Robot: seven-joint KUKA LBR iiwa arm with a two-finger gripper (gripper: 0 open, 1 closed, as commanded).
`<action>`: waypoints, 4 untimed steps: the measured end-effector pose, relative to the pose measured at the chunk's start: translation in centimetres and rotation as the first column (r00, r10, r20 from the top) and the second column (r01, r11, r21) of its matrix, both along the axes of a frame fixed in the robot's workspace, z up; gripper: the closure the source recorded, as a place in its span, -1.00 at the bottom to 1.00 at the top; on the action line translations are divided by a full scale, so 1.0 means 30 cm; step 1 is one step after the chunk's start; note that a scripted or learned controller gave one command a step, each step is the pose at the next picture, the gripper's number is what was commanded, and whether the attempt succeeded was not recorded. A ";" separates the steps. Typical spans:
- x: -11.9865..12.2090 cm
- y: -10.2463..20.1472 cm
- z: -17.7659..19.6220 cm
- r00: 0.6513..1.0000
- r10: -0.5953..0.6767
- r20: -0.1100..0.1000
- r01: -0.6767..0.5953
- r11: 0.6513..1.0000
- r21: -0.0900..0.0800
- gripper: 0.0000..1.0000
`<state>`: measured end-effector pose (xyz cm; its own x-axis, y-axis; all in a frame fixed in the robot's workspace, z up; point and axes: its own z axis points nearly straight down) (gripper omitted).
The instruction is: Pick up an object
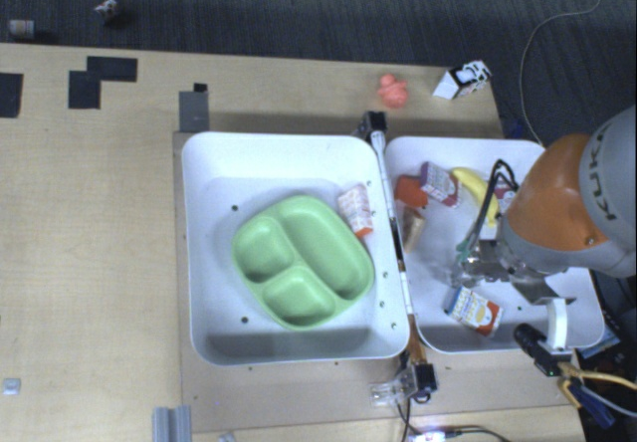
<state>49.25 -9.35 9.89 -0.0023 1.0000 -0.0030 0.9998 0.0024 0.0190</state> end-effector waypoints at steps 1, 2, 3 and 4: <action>0.000 0.000 0.000 1.000 0.000 0.000 0.000 1.000 0.000 -1.00; 0.142 0.037 -0.040 1.000 0.001 -0.012 -0.001 1.000 0.002 -1.00; 0.148 0.038 -0.001 1.000 0.004 -0.006 -0.004 1.000 0.002 1.00; 0.148 0.038 -0.001 1.000 0.004 -0.006 -0.004 1.000 0.002 -1.00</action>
